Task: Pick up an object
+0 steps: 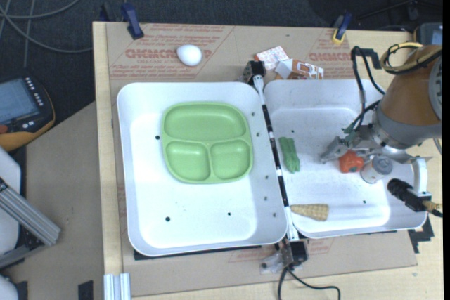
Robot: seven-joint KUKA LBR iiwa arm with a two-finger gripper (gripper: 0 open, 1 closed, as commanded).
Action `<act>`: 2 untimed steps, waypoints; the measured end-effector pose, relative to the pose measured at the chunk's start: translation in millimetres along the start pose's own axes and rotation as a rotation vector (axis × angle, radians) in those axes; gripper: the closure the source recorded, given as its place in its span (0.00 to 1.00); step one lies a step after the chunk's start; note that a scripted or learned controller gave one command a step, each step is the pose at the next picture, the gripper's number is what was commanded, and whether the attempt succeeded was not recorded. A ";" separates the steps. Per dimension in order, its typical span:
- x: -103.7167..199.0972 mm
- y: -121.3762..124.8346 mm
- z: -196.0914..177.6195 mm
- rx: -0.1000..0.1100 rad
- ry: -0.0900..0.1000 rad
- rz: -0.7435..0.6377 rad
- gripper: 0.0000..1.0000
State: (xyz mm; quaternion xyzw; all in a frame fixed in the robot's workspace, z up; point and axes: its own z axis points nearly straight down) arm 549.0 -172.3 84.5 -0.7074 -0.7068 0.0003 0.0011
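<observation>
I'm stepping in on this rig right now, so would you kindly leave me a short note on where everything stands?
Gripper: low in the right bin, right beside the orange object; the view does not show a grasp.
Things: orange object near the right bin's middle; green block by that bin's left wall; cone near its front edge. The green divided plate lies in the left bin. A white ball sits on the bench behind the bins.
Done: nothing visibly lifted.
Left: secure and raise one object.

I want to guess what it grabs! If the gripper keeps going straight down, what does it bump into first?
Probably the small orange object right under the gripper in the right bin. Depth is hard to judge from above.
</observation>
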 end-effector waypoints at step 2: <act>88.1 -5.4 -100.4 -0.003 -0.001 -0.003 1.00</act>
